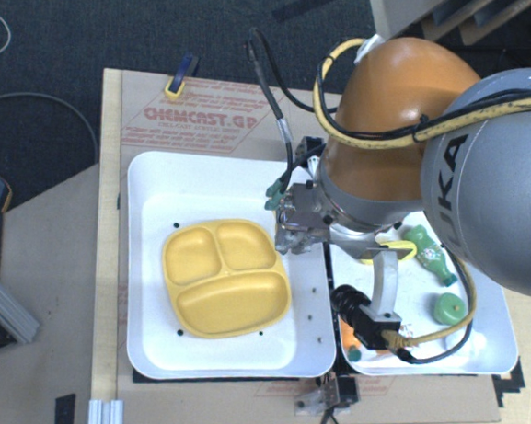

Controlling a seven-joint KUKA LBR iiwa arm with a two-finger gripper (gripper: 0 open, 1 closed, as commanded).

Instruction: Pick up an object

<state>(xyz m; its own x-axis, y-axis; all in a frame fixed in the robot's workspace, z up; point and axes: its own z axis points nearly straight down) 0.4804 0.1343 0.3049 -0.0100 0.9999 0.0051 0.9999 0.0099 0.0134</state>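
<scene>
We judge the pick not yet made: nothing can be seen held. The claw (294, 220) hangs at the right edge of the left bin (140, 269), just beside the yellow divided plate (226, 275), which lies flat on that bin's floor. Whether the claw is wide or narrow we cannot tell, as the wrist hides it. In the right bin (503, 343) lie a green bottle (428, 250), a green round piece (448, 308) and something orange (354, 337), largely covered by the arm and its cables, which would hamper any reach there.
</scene>
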